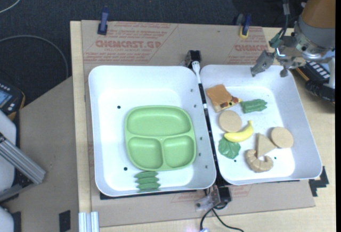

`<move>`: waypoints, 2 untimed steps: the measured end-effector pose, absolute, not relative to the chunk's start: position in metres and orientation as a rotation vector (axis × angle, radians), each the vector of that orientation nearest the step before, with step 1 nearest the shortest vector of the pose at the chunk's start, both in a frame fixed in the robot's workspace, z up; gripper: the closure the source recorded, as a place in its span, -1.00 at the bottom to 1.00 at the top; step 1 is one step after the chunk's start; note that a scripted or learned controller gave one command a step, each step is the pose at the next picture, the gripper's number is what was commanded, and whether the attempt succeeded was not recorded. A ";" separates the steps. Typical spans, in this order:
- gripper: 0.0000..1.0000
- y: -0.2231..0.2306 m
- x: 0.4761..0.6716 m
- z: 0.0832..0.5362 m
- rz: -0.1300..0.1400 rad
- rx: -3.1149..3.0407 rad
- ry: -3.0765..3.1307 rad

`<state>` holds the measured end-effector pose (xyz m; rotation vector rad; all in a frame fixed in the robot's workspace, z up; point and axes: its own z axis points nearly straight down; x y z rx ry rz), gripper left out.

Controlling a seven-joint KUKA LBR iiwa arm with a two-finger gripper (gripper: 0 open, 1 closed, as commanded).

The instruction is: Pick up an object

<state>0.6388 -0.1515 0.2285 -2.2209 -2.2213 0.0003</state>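
The gripper (273,64) hangs over the far edge of the right bin (303,119), its two grey fingers spread apart and bare, nothing between them. Above it sit a metal wrist and the arm's orange band (321,6).

Below it in the right bin lie the toy foods, all small, smooth, matte plastic. Nearest the gripper are a brown toast slice (221,97) with a yellow-red spot at one corner and, just beside it, a bumpy dark-green pickle (253,105). Nearer the camera come a round tan cookie (230,120), a curved yellow banana (239,133) touching it, and a crinkled green leaf (228,148). To the right are a tan disc (281,137), a pale wedge (262,145) and a curled beige piece (258,162).

The left bin (104,119) holds a light-green, three-part plate (160,137) with rounded corners, and a ribbed green piece (147,180) by the near wall.
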 end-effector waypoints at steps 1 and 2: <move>-1.00 -0.151 0.567 0.079 0.005 -2.222 -2.211; -1.00 -0.120 0.499 0.084 0.004 -2.219 -2.215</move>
